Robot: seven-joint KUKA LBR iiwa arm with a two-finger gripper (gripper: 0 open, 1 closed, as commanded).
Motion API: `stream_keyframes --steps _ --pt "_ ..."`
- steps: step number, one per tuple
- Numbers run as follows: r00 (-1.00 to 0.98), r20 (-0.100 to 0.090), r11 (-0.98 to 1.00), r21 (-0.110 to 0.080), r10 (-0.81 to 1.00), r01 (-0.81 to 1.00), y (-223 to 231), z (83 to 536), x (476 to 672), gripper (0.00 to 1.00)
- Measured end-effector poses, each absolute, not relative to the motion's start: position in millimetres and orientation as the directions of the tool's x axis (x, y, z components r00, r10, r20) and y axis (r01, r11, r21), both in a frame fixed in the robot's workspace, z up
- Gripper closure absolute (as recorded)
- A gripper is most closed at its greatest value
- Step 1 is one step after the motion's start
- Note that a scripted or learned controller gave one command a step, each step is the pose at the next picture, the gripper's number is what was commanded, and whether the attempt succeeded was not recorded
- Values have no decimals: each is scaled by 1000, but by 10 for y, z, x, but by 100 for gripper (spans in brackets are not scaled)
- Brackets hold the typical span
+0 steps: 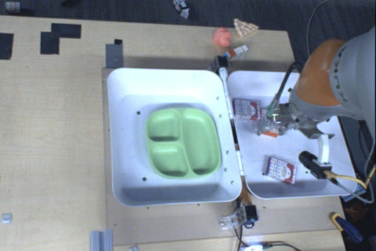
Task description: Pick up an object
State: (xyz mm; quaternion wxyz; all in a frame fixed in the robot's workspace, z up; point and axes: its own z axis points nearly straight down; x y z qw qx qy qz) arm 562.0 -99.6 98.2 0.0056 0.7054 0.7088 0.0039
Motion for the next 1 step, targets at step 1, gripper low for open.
stream_keyframes --steps 1 --pt "-5 1 5 4 1000 1000 -464 1850 5040 100"
